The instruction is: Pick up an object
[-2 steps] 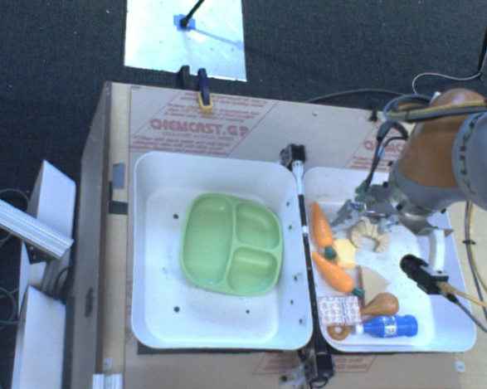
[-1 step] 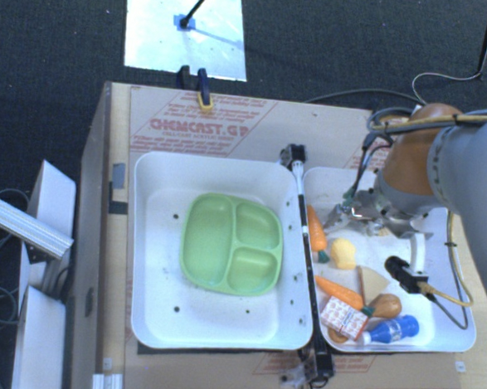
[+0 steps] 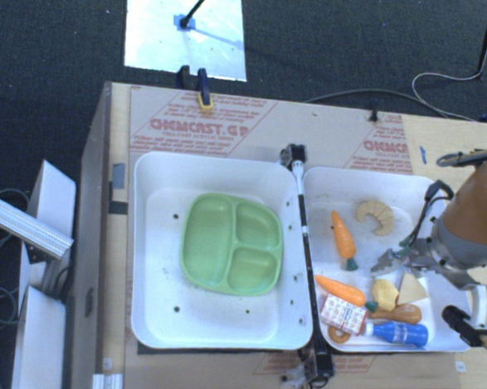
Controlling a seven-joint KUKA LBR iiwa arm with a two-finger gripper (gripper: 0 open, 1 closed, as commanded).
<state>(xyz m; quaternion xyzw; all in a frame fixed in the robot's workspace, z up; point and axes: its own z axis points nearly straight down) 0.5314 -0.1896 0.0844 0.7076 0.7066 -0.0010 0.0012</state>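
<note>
Camera view, looking down at a slant: two white bins are sitting side by side. Left bin (image 3: pixel 152 308) is holding a green divided plate (image 3: pixel 232 244). Right bin (image 3: pixel 327 187) is holding a croissant (image 3: pixel 377 215), an upright carrot (image 3: pixel 343 238), a second carrot (image 3: pixel 341 290) lying flat, a red-patterned packet (image 3: pixel 342 314), a blue bottle (image 3: pixel 397 332), cheese wedges (image 3: pixel 396 290) and a brown sausage-like piece (image 3: pixel 402 312). Gripper (image 3: pixel 405 261) is hovering just above the cheese wedges; whether it is spread or pinching cannot be made out.
</note>
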